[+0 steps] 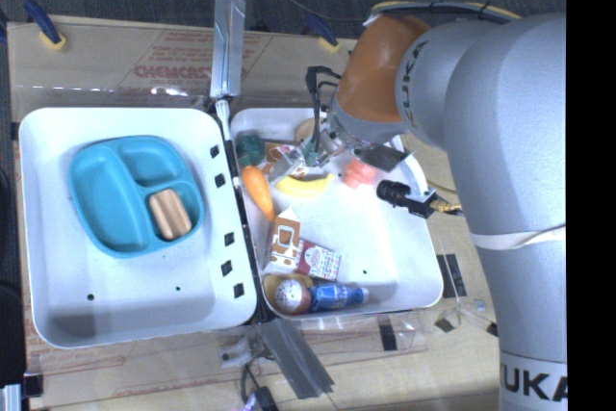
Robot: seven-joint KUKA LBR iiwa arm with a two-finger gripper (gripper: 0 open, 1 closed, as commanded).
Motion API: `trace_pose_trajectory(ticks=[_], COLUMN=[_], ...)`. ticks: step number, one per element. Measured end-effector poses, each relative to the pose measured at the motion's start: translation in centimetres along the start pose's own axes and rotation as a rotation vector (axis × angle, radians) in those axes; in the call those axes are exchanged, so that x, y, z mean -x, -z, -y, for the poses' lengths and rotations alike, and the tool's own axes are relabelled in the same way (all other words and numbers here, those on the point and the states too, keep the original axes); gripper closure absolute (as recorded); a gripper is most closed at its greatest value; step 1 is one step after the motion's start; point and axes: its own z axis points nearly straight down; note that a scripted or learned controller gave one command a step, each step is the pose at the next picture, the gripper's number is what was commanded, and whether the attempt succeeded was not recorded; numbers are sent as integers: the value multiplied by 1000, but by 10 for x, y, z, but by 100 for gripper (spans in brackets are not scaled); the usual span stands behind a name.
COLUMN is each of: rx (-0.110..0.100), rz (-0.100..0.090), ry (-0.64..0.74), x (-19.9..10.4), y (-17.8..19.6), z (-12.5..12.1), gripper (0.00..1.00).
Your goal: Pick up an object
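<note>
Grey two-finger gripper (314,152) low over far end of right white bin (404,250), above yellow banana-shaped toy (306,185). Finger state: cannot tell. Centre over banana, avoid orange carrot (256,192) alongside, lift straight.

This is a robotics lab test cell: a large grey KUKA-branded arm with an orange band (500,140) reaches over a cardboard-topped bench (164,63) carrying two shallow white plastic bins (58,303), clamped at the far edge with blue-and-yellow clips (43,22), toy-like items inside.
</note>
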Motion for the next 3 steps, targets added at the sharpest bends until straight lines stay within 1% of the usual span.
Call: trace_pose_trajectory(ticks=[1, 2, 3], rx=[-24, -36, -30], rz=[-39, -35, -35], ry=[250, -152, -1], x=[-54, -14, -3], y=[82, 78, -9], z=[-25, -37, -7], gripper=[0, 0, 0])
